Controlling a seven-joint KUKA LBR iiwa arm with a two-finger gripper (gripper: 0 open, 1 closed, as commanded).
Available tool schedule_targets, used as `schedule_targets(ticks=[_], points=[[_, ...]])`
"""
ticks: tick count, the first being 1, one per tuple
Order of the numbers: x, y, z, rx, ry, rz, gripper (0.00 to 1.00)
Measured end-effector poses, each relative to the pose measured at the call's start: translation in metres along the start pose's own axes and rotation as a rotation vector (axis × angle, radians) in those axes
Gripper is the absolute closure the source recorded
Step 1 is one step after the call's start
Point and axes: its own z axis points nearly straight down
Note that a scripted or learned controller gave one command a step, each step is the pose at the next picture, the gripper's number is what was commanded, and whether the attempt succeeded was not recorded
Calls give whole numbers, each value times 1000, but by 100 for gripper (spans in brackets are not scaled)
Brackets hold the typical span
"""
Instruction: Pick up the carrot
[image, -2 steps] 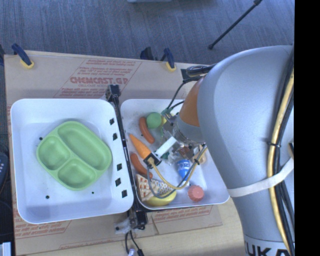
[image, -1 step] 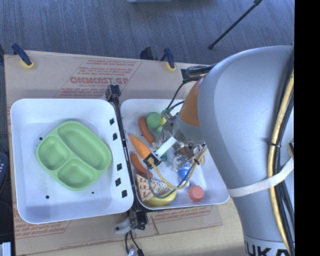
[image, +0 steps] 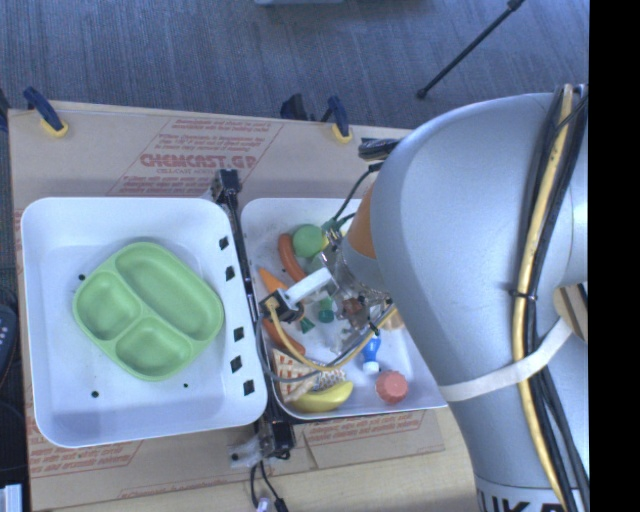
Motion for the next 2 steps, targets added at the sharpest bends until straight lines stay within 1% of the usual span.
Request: schedule_targets(ticks=[1,2], points=[[84,7,-102,-2,3,88,0],[43,-71,-100,-1,0,-33,0]])
